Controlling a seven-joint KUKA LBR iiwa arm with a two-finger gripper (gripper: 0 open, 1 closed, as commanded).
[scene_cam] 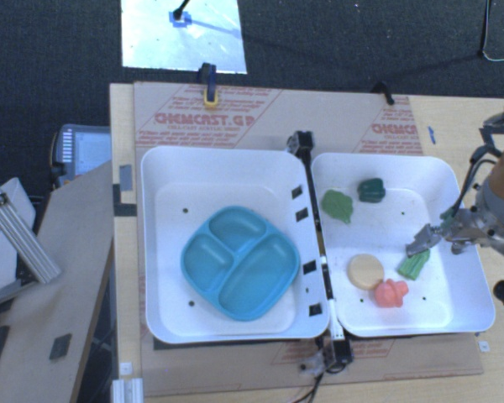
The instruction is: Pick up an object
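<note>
In the right bin (437,175), the tool (426,243) hangs just above a green piece (413,264); its grip state cannot be told. A tan disc (365,271) lies nearby.

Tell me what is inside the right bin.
The right bin holds a light green piece, a dark green piece, a tan disc, a pink toy and a green piece just below the gripper. The arm covers the bin's right rim.

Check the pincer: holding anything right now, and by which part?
Cannot be told. The pincer sits right above the light green piece in the right bin, but the view does not show the piece between its fingers.
</note>
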